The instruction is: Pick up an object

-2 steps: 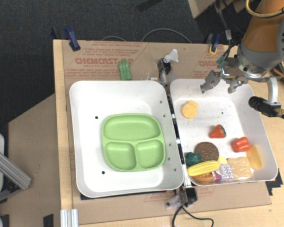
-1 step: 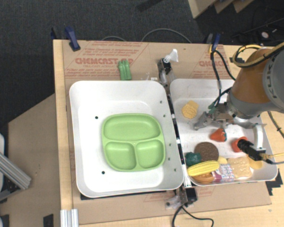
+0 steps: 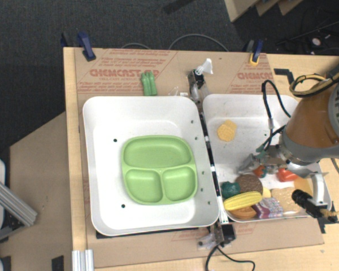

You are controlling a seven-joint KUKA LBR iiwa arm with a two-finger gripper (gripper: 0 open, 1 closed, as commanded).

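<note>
My gripper (image 3: 259, 165) is low in the right bin (image 3: 243, 107), at the upper edge of a heap of toy food. Just below it lies a brown round piece (image 3: 250, 183). A yellow corn cob (image 3: 243, 200) rests in front of that, with a green piece (image 3: 229, 188) to its left and an orange piece (image 3: 244, 212) under it. A purple piece (image 3: 265, 209) and a tan slab (image 3: 282, 196) sit at the bin's front. A red-orange piece (image 3: 285, 175) lies right of the gripper. A yellow waffle disc (image 3: 227, 131) lies alone further back.
The left bin (image 3: 101, 129) holds a green three-compartment plate (image 3: 158, 169). A green object (image 3: 149, 83) lies on the cardboard behind that bin. The arm (image 3: 313, 129) and its black cables (image 3: 268, 103) hang over the right bin's right half.
</note>
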